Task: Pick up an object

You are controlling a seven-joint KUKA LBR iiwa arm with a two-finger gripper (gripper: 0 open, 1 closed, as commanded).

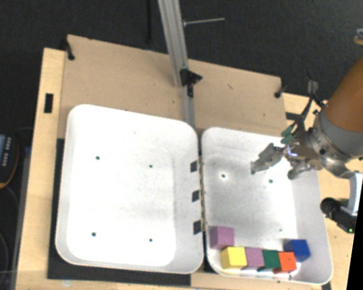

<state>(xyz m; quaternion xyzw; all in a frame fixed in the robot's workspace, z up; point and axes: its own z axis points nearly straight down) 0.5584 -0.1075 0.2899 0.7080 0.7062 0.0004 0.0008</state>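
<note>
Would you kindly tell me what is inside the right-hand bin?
The right bin holds blocks along its near edge: purple, yellow, lilac, green, orange, blue. Anything under the pincer is hidden.

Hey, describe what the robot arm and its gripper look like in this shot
The arm is bulky and rounded, with a wide orange band over a grey wrist section. Thin dark cables run along its left side near the wrist. Below sits a grey metallic gripper with two slim fingers, one lighter grey finger pointing out over the right bin.
</note>
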